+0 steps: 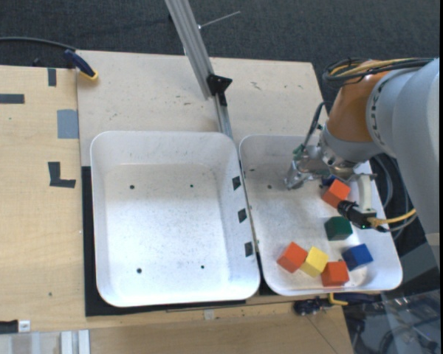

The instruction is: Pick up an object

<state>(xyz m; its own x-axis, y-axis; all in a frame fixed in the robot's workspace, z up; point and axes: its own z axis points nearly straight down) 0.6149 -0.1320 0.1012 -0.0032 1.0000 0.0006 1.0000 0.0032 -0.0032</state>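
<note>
The light is even and fairly bright, coming mostly from overhead. Shadows stay soft and short, tucked under the rims of the white bins (166, 142). No harsh glare shows. Detail is slightly grainy, and the arm (406, 109) looks soft-edged.

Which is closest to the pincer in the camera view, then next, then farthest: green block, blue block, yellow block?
From the pincer:
1. Green block, mid right bin, near the right wall.
2. Yellow block and blue block, both at the front of that bin: too close to call.
</note>
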